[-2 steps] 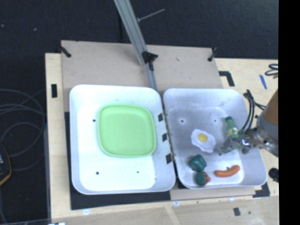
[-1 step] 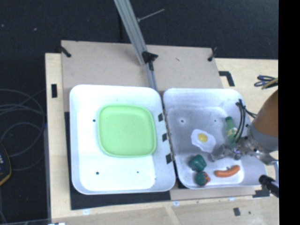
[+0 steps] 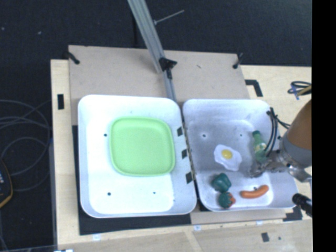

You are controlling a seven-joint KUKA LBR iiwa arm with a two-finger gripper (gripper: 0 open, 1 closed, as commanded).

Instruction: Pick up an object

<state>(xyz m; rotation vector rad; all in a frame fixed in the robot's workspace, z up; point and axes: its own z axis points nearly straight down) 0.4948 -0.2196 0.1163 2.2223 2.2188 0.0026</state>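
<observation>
The right bin [image 3: 210, 114] holds several toy foods. A fried egg [image 3: 227, 156] lies near its middle, and a green bottle [image 3: 258, 144] stands toward its right wall. A green pepper [image 3: 221, 181] and a small red and green piece [image 3: 226, 199] lie near the front. An orange sausage [image 3: 254, 192] lies at the front right. The arm comes in from the right edge with its orange band [image 3: 300, 130] showing. My gripper [image 3: 259, 168] hangs low in the right bin, just below the bottle and above the sausage. Nothing shows between its tips.
The left bin [image 3: 94, 193] holds a light green square plate [image 3: 142, 146]. A grey metal pole [image 3: 149, 30] slants down from the top to the gap between the bins. Black cables [image 3: 273, 125] loop beside the arm over the right bin's wall.
</observation>
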